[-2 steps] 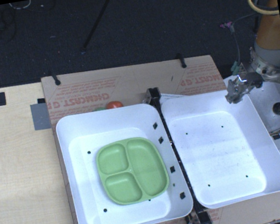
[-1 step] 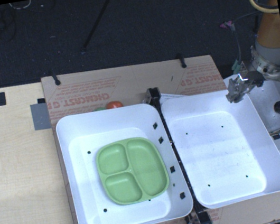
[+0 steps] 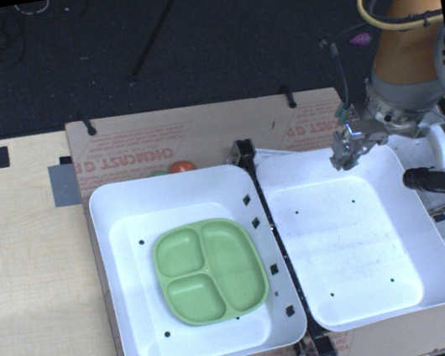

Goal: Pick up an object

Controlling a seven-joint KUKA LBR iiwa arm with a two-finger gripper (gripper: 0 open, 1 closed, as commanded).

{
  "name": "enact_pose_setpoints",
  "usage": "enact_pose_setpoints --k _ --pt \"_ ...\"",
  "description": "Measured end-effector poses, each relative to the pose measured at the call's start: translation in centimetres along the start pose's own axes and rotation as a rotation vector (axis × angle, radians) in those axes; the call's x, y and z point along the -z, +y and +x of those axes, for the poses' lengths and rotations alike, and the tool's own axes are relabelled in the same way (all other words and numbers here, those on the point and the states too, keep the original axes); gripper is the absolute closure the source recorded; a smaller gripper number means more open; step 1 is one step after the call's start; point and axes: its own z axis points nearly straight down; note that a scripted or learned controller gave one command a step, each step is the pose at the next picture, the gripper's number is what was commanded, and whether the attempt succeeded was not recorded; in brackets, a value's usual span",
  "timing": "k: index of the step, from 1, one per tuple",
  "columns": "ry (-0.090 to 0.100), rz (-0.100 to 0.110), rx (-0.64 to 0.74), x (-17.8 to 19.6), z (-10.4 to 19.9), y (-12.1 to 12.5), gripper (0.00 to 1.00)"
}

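- The gripper (image 3: 346, 151) hangs over the far right corner of the right bin (image 3: 433, 285); whether its fingers are apart or together I cannot tell.
- The arm (image 3: 408, 46) leans in from the right, orange band above the wrist, held high.
- The plate (image 3: 211, 270), green and three-part, lies flat in the left bin (image 3: 142, 349), well apart from the gripper.
- Risk: a descent here would likely close on bare bin floor; the flat plate offers little to pinch.
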Motion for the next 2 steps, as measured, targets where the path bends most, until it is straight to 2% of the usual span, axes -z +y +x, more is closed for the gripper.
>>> enact_pose_setpoints --k 2 --pt "-0.001 -0.001 0.0 0.4 11.4 0.4 1.0"
